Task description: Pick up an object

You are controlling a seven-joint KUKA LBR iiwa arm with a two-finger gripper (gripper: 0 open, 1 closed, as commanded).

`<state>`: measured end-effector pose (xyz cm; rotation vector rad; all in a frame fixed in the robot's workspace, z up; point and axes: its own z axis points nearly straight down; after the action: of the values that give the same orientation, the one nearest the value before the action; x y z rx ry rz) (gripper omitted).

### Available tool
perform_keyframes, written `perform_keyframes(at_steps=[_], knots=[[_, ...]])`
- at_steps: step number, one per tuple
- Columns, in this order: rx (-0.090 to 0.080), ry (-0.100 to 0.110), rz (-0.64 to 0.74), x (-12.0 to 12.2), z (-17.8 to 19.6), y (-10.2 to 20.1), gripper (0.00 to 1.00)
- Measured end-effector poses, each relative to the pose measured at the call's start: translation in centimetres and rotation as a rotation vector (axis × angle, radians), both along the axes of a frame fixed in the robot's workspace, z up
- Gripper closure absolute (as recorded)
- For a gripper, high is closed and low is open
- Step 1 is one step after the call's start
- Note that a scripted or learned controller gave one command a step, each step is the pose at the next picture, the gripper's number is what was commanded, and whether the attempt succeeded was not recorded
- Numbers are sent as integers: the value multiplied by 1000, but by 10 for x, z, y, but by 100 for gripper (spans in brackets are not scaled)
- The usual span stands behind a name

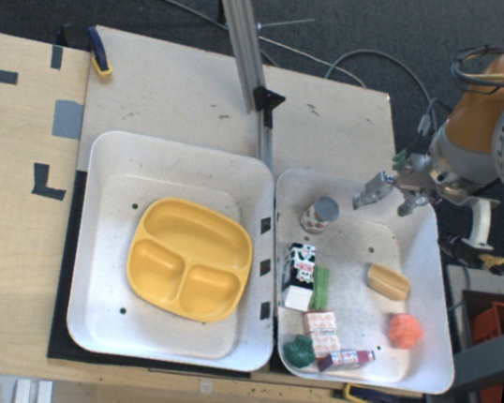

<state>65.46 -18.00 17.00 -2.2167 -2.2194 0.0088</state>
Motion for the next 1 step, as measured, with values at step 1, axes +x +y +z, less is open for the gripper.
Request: perform_keyframes(at_steps=[1], knots=[[1,1,1,-5,-63,7,0]])
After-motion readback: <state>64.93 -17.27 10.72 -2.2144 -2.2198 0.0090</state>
